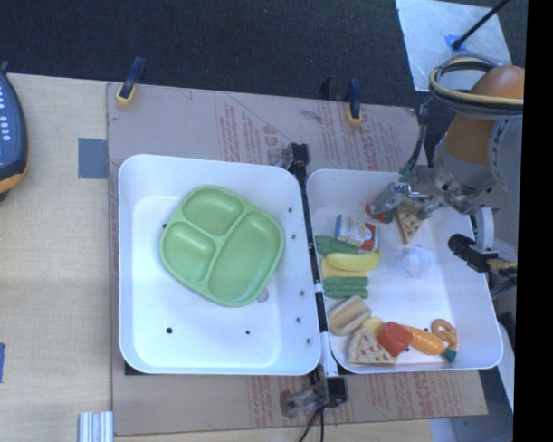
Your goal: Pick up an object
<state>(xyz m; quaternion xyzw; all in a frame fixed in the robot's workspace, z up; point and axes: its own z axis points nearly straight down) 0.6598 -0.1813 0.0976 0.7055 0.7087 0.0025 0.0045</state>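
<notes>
Claw [402, 204] sits over the far part of the right bin [468, 299], gripping a wedge-shaped pizza slice [407, 224] between its fingers. The slice hangs tip down toward the camera, long axis running roughly near-to-far in the view, wide end up at the fingers. Arm [475, 123] comes in from the right, orange band up top, wrist bent down and left toward the bin's far left area.

Rest of the right bin: small can [354, 232] just near-left of the slice, then green bean [335, 246], banana [351, 261] and pea pod [344, 286] stacked toward the near side, all lying roughly left-right. Hot dog [348, 314], sandwich wedge [370, 347], carrot [415, 339] and pretzel [444, 332] along the near edge.

Left bin [141, 333] holds a green divided plate [223, 245], tilted. Both bins on the table [39, 280].
</notes>
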